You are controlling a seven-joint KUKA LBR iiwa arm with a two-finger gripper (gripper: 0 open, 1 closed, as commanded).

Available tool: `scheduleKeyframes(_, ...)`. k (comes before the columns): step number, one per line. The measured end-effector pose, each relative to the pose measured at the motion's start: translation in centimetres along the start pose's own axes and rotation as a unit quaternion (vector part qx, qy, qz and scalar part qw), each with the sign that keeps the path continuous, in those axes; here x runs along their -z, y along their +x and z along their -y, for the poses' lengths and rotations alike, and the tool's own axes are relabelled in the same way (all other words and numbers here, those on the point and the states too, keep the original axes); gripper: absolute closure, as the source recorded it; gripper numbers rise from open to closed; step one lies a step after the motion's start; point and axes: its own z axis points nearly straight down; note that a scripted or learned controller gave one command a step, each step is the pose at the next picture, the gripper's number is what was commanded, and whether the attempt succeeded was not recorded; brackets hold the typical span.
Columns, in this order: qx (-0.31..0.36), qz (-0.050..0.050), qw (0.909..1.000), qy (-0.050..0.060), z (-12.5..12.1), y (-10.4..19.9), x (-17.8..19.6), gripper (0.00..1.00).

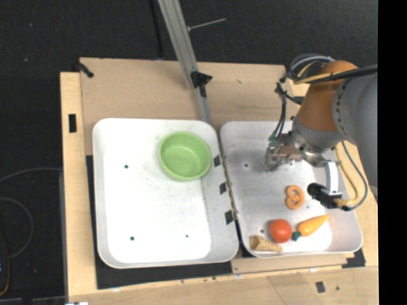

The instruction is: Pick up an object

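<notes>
light: even, from overhead, moderately bright | glare: white bins (114, 234) slightly washed out | shadows: faint, soft | surround: dark floor, near black | focus: soft, low-resolution grain

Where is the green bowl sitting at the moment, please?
The green bowl sits in the left bin, in its upper right part near the divide between the two bins, well apart from the gripper over the right bin.

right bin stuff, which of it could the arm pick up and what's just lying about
Pickable, right bin:
gripper above bare floor
pretzel
tomato
carrot
cracker

Lying about:
green bowl in left bin
metal pole
</notes>
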Motion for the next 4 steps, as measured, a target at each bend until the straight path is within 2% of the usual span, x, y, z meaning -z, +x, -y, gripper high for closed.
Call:
scheduleKeyframes(2,0.001,0.0,1.0,-0.002,0.4,-1.1,12.5,1.0)
scheduleKeyframes(3,0.004,0.0,1.0,0.001,0.1,-1.4,16.7,1.0)
scheduleKeyframes(4,0.005,-0.001,1.0,0.001,0.0,-1.4,18.7,1.0)
